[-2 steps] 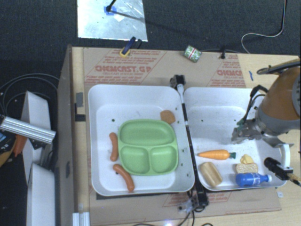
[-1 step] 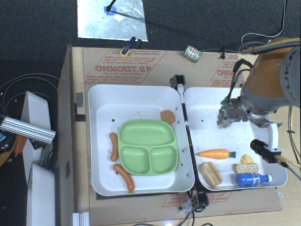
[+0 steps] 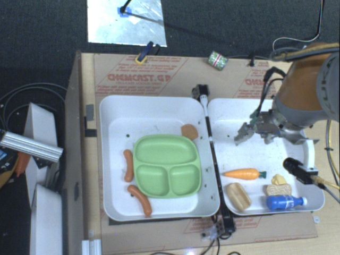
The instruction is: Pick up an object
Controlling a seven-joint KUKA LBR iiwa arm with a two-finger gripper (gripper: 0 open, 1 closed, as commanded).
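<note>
The pincer (image 3: 243,135) hangs over the bare upper part of the right bin (image 3: 234,106), above and slightly left of the carrot; whether it is released or clenched cannot be told, and nothing shows between its tips. The carrot (image 3: 241,173), a smooth orange cone with a green stub at its right end, lies on its side in that bin. Just below it sits one tan ridged bread roll (image 3: 238,195); to the lower right of the carrot lie one pale yellow chunk (image 3: 279,180), one beige block (image 3: 279,190) and one glossy blue bottle with a white cap (image 3: 283,202). Left of the carrot, in the left bin (image 3: 109,142), a matte green plate with three compartments (image 3: 167,165) rests, with two reddish sausages (image 3: 128,165) (image 3: 141,200) beside it and one brown round cookie (image 3: 189,131) at its upper right corner.
</note>
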